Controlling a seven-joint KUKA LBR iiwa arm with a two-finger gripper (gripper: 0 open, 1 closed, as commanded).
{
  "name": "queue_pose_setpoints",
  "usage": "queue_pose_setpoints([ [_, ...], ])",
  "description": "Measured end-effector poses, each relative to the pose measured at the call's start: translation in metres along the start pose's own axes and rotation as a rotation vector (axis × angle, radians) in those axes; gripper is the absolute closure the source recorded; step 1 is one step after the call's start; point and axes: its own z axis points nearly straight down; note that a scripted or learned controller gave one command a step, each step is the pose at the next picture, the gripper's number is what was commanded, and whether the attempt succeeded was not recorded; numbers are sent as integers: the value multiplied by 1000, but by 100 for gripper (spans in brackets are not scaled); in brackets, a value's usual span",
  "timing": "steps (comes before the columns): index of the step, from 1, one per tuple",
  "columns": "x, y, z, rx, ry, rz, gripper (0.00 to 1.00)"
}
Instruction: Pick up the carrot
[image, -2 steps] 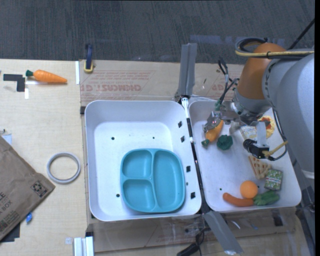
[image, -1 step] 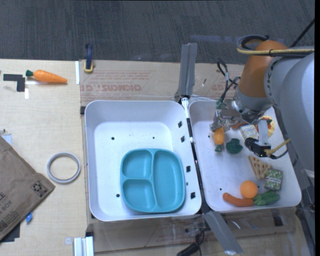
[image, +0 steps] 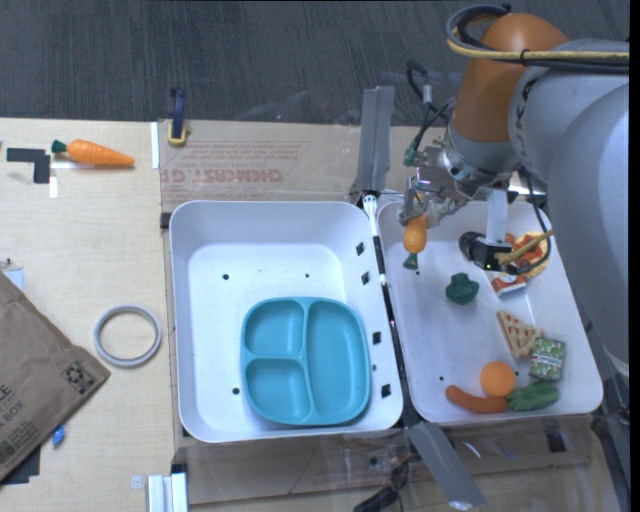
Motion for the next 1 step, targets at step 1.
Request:
queue_pose_setpoints([
  [1,-26,-3,1,3,0,67,100],
])
